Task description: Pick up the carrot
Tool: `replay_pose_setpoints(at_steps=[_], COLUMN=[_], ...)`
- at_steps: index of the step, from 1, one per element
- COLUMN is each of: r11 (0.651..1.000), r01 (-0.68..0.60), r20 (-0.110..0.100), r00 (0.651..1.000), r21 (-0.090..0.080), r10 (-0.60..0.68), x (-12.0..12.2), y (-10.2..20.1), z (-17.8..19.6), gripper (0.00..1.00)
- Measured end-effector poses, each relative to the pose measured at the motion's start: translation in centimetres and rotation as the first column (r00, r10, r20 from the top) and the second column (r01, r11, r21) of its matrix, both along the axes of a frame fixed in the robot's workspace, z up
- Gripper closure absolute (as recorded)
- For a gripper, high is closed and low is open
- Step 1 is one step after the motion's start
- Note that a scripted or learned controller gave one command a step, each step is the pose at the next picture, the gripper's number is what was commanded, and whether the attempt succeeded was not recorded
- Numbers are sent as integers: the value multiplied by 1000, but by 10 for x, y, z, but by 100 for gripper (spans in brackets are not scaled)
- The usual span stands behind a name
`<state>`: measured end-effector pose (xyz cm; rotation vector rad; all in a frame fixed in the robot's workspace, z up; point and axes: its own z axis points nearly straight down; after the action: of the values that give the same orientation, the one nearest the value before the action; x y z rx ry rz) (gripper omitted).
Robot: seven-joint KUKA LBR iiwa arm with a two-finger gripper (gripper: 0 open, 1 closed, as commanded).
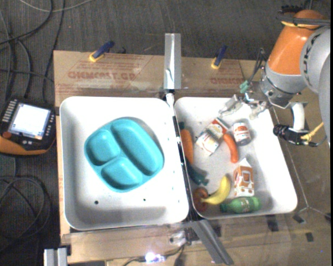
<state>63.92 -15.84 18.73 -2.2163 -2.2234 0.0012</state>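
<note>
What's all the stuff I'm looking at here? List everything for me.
Bins: two, white, side by side.
Divided plate: one, blue, left bin.
Carrot: one, orange, right bin's left edge.
Banana: one, yellow, right bin front.
Bottle: one, green, right bin front.
Carton: one, orange-white, beside banana.
Can: one, red-white, right bin.
Handheld screen: one, orange-black, left of the bench.
Clamps: two, blue-yellow, back edge.
Gripper: one, grey, above right bin's back.
</note>
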Motion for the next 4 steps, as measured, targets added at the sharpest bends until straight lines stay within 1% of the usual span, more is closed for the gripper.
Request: replay_pose_setpoints(at_steps=[1, 2, 3, 4], r11=[1000, 1000, 986, 986], r01=[-4, 20, 165, 167], r20=[-1, 24, 18, 17], r00=[1000, 1000, 986, 986], r21=[-4, 1, -2, -3], r10=[4, -20, -165, -167], x=[3, -22, -77, -78], y=[18, 4, 64, 62], z=[-57, -91, -96, -88], gripper=[0, 0, 0, 100])
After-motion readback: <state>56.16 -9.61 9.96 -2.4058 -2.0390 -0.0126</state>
